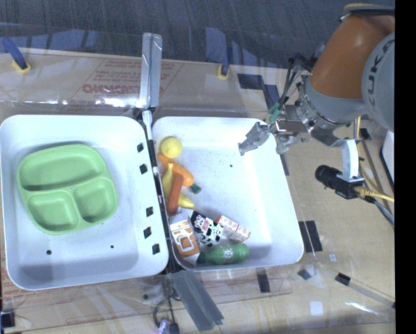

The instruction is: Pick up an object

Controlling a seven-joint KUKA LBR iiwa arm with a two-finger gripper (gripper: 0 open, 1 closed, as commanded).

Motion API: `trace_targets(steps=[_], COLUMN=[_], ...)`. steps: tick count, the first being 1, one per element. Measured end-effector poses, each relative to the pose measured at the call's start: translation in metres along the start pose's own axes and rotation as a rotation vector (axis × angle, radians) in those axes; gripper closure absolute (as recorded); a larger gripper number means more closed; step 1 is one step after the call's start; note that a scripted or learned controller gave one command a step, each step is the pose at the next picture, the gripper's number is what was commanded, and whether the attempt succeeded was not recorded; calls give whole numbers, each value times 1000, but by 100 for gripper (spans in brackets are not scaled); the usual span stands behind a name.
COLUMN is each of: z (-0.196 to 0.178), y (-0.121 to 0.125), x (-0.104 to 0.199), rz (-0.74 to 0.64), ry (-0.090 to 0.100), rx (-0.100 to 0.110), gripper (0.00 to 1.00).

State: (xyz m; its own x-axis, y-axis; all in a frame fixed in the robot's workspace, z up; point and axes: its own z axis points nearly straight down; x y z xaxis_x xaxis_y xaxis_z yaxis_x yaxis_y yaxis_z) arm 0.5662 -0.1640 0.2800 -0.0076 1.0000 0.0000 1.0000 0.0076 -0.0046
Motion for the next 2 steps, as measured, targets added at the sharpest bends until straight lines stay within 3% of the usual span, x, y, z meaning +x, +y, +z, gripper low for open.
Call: trace_targets(steps=[1, 2], z=[-41, 74], y=[-8, -8], x=[20, 84], rz=[-62, 54], ry=[0, 0], rx=[-5, 1], gripper=[0, 0])
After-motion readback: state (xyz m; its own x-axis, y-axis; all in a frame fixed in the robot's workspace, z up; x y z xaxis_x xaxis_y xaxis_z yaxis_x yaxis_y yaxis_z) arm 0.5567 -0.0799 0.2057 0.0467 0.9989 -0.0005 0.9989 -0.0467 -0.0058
